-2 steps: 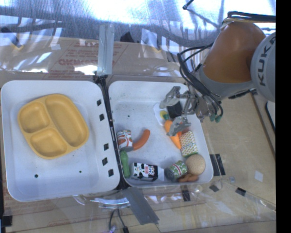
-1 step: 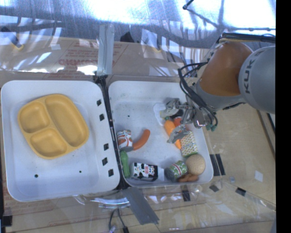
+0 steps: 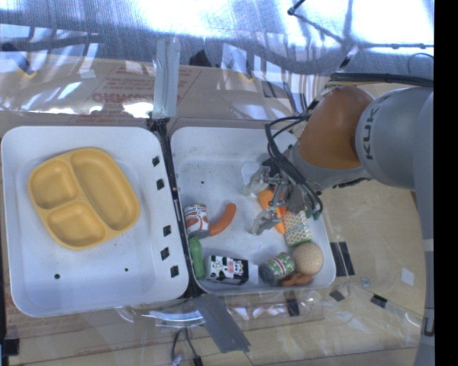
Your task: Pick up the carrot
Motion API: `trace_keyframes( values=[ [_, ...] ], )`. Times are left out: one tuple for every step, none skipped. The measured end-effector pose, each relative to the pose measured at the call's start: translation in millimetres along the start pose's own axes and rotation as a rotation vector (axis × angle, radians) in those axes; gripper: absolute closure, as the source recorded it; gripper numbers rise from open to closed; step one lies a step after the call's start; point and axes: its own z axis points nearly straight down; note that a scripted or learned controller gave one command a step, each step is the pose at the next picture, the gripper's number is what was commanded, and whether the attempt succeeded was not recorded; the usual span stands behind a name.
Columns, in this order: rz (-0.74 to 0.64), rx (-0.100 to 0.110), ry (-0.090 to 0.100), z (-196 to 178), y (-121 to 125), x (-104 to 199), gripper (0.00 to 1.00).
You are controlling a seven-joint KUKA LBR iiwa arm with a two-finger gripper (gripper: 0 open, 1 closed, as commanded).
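- Step: closing in on the carrot [image 3: 267, 197]. It's not lifted yet and lies on the floor of the right bin [image 3: 214, 147], toward the bin's 3 o'clock side.
- My jaws [image 3: 261, 202] look spread, one tip at 12 o'clock of the carrot and one at 6. The carrot sits between them. I can't tell if either tip touches it.
- Carrot: bright orange, smooth, plastic-looking, partly hidden under my wrist. Its taper and lie are hard to read.
- Next, as I judge it: centre over the orange body, close squarely, then lift straight up. A slick round surface could squirt out.
- Clutter: checked packet [image 3: 296, 227] just beside it at 5 o'clock, so clearance there is thin.
- Decoy: a reddish sausage [image 3: 223, 217] at 9 o'clock, rounded and glossy. Not the target, I reckon.
- Left bin [image 3: 15, 265] holds a yellow divided plate [image 3: 82, 197], of matte plastic.
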Motion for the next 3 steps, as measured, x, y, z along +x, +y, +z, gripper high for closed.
trace_keyframes(
  values=[
    [-0.008,0.002,-0.006,-13,1,-3,1.00],
    [-0.438,-0.003,0.004,1,-5,65,1.00],
    [-0.261,0.002,-0.009,-125,59,41,1.00]
  ],
)
